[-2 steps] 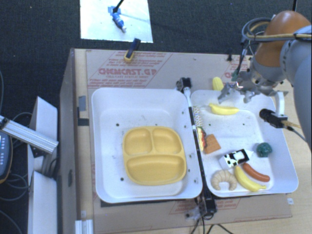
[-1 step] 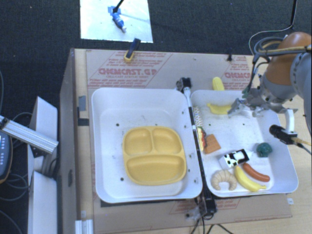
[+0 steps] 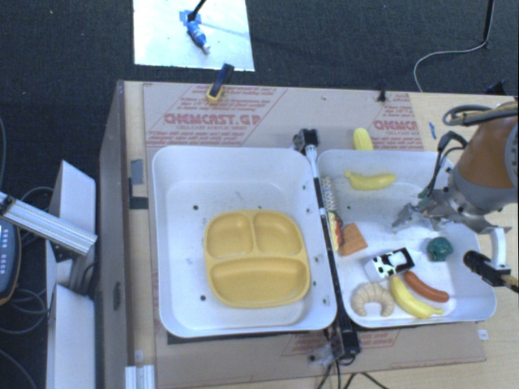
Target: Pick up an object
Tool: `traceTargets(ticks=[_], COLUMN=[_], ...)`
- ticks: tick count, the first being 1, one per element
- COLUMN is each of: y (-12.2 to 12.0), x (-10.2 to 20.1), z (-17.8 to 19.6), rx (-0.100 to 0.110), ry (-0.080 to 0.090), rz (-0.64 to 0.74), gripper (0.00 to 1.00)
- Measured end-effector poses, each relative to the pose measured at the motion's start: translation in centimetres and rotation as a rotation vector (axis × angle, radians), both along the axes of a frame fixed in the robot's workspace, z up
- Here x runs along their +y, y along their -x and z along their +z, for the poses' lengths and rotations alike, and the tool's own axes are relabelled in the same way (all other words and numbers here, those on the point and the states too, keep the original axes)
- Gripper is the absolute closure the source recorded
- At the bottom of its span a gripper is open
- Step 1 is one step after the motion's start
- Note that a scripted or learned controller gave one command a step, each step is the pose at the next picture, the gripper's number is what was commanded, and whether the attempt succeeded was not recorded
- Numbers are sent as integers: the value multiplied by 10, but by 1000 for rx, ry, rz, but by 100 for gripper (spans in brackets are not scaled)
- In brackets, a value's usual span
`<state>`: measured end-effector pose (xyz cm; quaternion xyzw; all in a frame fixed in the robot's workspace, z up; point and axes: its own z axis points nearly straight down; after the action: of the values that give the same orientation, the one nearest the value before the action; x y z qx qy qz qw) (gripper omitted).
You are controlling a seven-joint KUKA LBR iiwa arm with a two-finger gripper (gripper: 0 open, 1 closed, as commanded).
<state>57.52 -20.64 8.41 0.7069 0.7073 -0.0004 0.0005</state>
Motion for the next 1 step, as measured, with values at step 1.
traceTargets(ticks=[1], y=[79], x=[60], z=[0], rx=[0], ry=[-2], rz=[1], gripper=[0])
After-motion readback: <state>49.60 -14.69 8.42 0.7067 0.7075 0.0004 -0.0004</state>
